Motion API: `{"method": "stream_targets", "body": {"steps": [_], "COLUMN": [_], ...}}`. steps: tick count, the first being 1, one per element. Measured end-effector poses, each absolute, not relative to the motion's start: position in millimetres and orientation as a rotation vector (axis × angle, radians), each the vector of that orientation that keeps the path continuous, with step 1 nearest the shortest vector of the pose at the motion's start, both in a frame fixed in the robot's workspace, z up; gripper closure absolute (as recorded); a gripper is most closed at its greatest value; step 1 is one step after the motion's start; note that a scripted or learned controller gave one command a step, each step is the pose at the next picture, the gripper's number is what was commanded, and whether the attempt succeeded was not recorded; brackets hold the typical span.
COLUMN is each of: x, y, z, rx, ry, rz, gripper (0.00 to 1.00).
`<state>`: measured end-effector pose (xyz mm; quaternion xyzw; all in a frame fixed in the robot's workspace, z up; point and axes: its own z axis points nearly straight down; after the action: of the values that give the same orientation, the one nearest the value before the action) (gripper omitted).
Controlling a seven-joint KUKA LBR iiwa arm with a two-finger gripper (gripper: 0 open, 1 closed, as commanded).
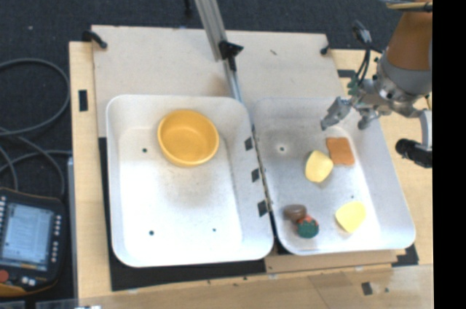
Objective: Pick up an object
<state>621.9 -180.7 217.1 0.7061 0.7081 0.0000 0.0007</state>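
Gripper (pixel 349 114), fingers spread, empty, upper right of frame; orange block (pixel 340 151) lies just below it.

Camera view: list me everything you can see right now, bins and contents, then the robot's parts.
Bins: 2, white, side by side on the bench.
Bowl: 1, yellow, left bin, upper part.
Orange block: 1, right bin, touching the pale yellow piece.
Pale yellow piece: 1, right bin, centre.
Yellow piece: 1, right bin, near edge.
Brown object: 1, right bin, near left corner.
Green object: 1, beside the brown one.
Gripper: 1, grey, open, above right bin's far edge, holding nothing.
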Motion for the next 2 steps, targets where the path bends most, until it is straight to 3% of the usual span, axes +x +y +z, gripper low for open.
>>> {"method": "stream_targets", "body": {"steps": [1,2], "x": [621.9,623.1], "y": [-181,-180], "z": [217,154], "rx": [2.216,2.222], "ry": [2.224,2.224], "rz": [-0.001,-0.007], "gripper": [0.00,0.00]}}
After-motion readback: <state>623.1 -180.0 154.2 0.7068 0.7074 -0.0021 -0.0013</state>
